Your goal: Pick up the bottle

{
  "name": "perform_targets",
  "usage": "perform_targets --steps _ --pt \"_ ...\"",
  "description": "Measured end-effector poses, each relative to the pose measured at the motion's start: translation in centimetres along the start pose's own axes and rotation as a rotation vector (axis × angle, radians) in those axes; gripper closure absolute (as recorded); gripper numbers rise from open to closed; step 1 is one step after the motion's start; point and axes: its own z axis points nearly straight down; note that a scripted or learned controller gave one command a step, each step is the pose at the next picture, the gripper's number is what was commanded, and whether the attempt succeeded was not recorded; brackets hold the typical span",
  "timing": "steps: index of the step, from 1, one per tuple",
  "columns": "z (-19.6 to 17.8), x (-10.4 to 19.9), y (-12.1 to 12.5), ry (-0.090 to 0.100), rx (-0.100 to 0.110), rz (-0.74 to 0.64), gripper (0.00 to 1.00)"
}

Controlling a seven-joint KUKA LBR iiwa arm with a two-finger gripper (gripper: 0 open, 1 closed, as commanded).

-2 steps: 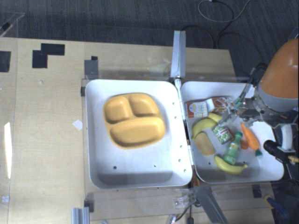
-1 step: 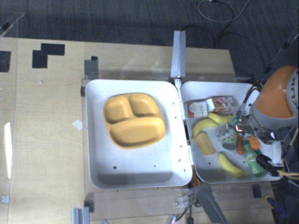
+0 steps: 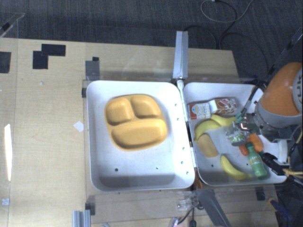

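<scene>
Green plastic bottle (image 3: 256, 163) lies slanted in right bin (image 3: 215, 87); gripper (image 3: 240, 125) state unclear

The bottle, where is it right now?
The bottle lies in the right bin, near its lower right corner, beside a banana and just below the end effector.
</scene>
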Motion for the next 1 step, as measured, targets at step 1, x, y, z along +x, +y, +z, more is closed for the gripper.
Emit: perform_targets --steps 1 --pt "-14.20 0.02 -3.05 -0.001 0.010 0.010 1.00"
